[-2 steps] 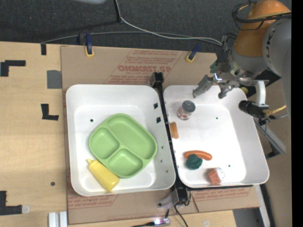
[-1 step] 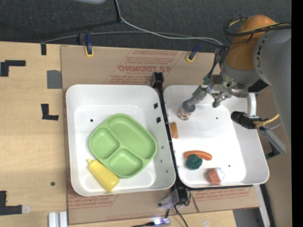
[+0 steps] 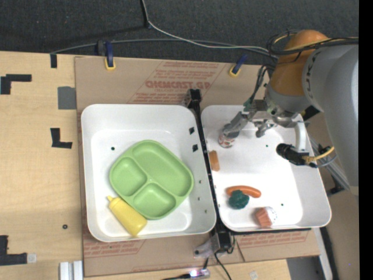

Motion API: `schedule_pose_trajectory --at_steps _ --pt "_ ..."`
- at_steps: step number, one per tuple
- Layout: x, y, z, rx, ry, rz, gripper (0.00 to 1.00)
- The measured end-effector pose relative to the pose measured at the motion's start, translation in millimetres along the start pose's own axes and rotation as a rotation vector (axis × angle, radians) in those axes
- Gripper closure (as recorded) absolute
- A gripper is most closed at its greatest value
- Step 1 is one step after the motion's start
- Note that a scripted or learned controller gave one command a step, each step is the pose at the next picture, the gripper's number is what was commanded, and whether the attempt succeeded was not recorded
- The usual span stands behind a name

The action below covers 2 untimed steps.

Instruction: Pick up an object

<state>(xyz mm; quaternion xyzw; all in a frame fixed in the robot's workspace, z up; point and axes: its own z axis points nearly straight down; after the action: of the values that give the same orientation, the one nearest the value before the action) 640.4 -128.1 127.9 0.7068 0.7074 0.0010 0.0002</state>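
Over the right bin: grey arm with an orange band (image 3: 294, 69) reaching in from the right, wrist bent down toward the bin's upper left part.
Gripper: two-finger metal gripper (image 3: 228, 137) low over the white floor near the upper left corner of the right shallow white bin (image 3: 309, 206).
Jaws: narrow, closed round a small brownish-pink cylinder-like object (image 3: 226, 140); whether lifted off the floor or resting on it, cannot tell.
Along the right bin's left wall: small orange stick-shaped piece (image 3: 214, 160), lying lengthwise just beside the divider, below the gripper.
Lower part of the right bin: orange-red sausage-shaped toy (image 3: 243, 191) touching a dark green rounded lump (image 3: 238, 200) just under it; pink-orange and white block (image 3: 265, 216) near the front rim, apart from both.
Left bin: left shallow white bin (image 3: 93, 156) bearing a light green plastic tray with three compartments (image 3: 151, 178), set at a slant in the middle.
Front left of the tray: yellow plastic squeeze bottle (image 3: 126, 215), lying on its side, touching the tray's lower edge.
Under both bins: brown cardboard sheet (image 3: 163, 80) held by two clamps at its far edge.
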Motion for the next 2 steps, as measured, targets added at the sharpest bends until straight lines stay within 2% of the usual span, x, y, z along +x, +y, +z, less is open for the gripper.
schedule_pose_trajectory --at_steps 1,2 --pt "2.2 3.1 -15.9 -0.009 0.002 -0.003 1.00" --pt "0.8 7.9 -78.8 -0.002 -0.002 -0.001 1.00"
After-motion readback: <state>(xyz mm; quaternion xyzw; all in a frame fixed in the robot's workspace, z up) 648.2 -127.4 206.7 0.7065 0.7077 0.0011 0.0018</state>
